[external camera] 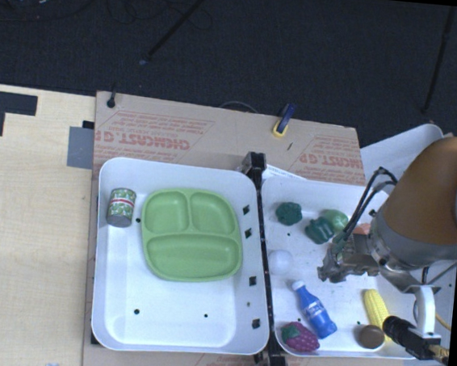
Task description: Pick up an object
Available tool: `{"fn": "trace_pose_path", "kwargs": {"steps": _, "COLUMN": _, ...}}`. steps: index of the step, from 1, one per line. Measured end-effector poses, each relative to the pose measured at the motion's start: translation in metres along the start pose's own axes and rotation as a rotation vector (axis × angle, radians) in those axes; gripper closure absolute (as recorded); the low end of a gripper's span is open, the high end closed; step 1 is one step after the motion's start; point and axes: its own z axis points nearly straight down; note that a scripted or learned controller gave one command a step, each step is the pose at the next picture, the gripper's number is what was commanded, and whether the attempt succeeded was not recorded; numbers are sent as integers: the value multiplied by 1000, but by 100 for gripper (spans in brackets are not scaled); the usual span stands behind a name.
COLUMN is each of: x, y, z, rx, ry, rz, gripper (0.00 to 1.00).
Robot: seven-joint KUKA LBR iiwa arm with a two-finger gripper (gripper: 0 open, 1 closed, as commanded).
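The loose things are gathered in the right bin (429, 358), within my reach: a blue bottle (314, 309), a corn cob (376, 306), purple grapes (300, 337), two green vegetables (289, 213) and (326, 226), a white ball (280, 261) and a brown round piece (371, 337). The left bin (106, 303) holds a green divided plate (191, 235) and a small can (120, 207), set aside from my work. My arm comes in from the right, wrist bent downward, my hand (338, 267) low over the bin's bare middle, between the vegetables and the bottle. I see nothing in it; whether it is clenched or released I cannot tell. The bottle lies just below my hand and seems the likeliest pick.
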Motion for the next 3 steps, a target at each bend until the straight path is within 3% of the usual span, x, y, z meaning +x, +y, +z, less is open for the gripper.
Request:
{"fn": "trace_pose_path", "kwargs": {"steps": 1, "x": 10, "y": -1, "z": 10, "rx": 0, "ry": 0, "rz": -1, "gripper": 100}}
{"fn": "trace_pose_path", "kwargs": {"steps": 2, "x": 16, "y": 4, "z": -7, "rx": -2, "ry": 0, "rz": -2, "gripper": 100}}
{"fn": "trace_pose_path", "kwargs": {"steps": 3, "x": 4, "y": -4, "z": -6, "rx": 0, "ry": -1, "rz": 1, "gripper": 100}}
